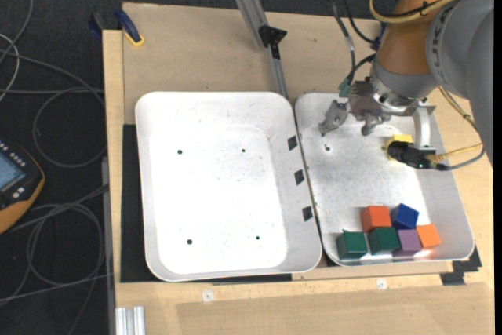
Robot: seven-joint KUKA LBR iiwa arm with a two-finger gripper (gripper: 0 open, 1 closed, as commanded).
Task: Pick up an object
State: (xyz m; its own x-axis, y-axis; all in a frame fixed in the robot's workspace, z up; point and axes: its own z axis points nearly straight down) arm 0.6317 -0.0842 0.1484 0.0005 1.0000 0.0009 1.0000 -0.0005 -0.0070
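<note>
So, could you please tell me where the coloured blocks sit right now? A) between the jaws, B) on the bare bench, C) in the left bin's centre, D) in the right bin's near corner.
D: the blocks cluster in the right bin, at its near corner.

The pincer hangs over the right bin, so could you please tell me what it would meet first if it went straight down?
Most likely the bare floor of the right bin. The pincer sits near the bin's far end, well away from the blocks. Depth is hard to judge here.
</note>
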